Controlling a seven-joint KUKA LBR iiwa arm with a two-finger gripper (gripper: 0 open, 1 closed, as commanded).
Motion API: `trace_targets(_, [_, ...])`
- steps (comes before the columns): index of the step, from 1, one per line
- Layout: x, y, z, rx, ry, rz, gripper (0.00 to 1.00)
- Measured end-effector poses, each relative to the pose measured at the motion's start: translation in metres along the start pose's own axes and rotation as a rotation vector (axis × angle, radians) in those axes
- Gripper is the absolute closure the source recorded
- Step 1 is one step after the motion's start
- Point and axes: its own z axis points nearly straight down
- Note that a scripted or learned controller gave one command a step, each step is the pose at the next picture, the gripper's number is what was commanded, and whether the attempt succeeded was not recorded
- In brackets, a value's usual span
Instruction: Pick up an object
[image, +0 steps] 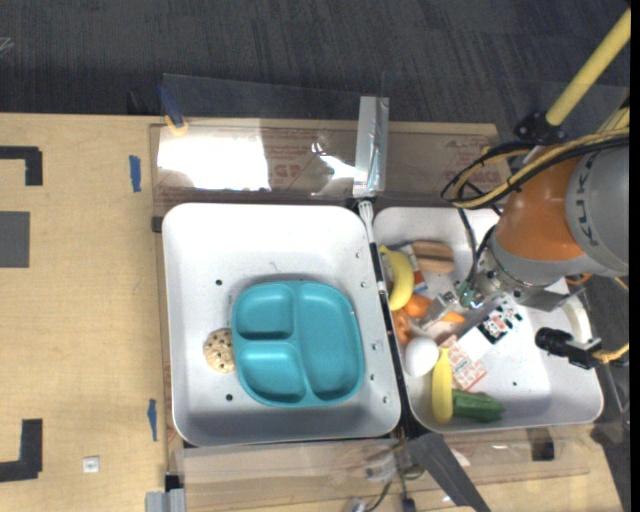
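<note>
The right bin (560, 395) holds a heap of toy food: a yellow banana (400, 277) at its left wall, an orange piece (404, 322), a white egg (421, 356), a second yellow banana (441, 386), a green cucumber (476, 405) and a pink sausage-like piece (432, 250). A red and white card (466, 367) lies among them. My gripper (462, 300) hangs low over the middle of this heap, just right of the orange pieces. Its fingertips blend into the clutter below the wrist.
The left bin (200, 260) carries a teal divided plate (297, 341) and a cookie (219, 350) at the plate's left edge. A clear plastic screen (371, 145) stands behind the bins. The grey and orange arm (545, 215) covers the right bin's far right corner.
</note>
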Motion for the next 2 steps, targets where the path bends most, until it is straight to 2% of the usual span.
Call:
trace_targets(1, [-0.001, 0.002, -0.01, -0.004, -0.001, 0.001, 1.0])
trace_targets(2, [0.033, 0.093, -0.094, 0.011, 0.004, 0.206, 1.0])
